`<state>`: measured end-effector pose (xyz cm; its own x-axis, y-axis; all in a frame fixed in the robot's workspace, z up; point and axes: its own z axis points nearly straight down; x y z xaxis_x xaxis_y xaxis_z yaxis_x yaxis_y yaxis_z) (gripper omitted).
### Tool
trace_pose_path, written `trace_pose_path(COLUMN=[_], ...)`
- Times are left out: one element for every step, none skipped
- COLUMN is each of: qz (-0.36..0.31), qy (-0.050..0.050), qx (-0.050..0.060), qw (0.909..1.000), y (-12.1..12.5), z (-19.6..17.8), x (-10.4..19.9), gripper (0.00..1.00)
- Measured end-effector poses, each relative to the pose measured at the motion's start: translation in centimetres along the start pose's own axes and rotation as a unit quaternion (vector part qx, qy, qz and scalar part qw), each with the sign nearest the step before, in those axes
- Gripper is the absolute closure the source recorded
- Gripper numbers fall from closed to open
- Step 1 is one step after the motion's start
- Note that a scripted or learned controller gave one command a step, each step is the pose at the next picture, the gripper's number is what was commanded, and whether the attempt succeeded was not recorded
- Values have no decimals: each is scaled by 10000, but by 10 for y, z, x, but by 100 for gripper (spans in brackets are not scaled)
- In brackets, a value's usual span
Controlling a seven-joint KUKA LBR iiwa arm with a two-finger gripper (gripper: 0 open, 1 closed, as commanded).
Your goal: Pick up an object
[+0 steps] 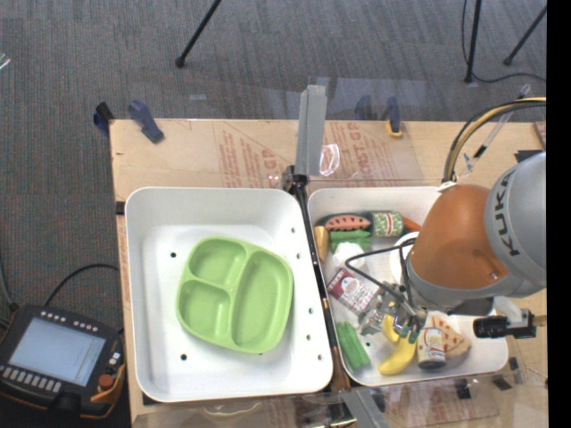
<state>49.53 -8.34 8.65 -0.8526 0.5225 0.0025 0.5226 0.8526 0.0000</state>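
1. We see a wooden bench [223,150] that carries two shallow white bins side by side: the left bin [147,230] and the right bin [491,359].
2. In the left bin lies a green divided plate [235,293] with three compartments. It rests flat near the middle of the bin.
3. The right bin holds many small things close together. Along its far side we see a slice of toy watermelon [345,222] and, just beside it, a green can [386,223] lying on its side.
4. Near the middle of this bin lies a small packet [350,289] with red and white print. At the near side we see a green stick-shaped piece [353,345], a yellow banana [398,358] and a small can [432,347] standing next to a piece that looks like a pizza slice [456,341].
5. The grey arm [522,230] with its orange band [455,243] reaches in from the right and hangs over the right bin.
6. The gripper [398,319] is low in the right bin, just above the banana and beside the small can. Its tips sit among the cluttered things, so we cannot tell how wide it is, and we cannot tell whether anything is between them.
7. A teach pendant [58,355] with a screen lies on the floor to the left of the bench.
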Motion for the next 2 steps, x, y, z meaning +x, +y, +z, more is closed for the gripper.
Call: trace_pose_path(qz=[-2, 27], qy=[-6, -14], qx=[3, 0], qw=[10000, 10000], y=[0, -9], z=[0, -1], x=[0, -50], gripper=[0, 0])
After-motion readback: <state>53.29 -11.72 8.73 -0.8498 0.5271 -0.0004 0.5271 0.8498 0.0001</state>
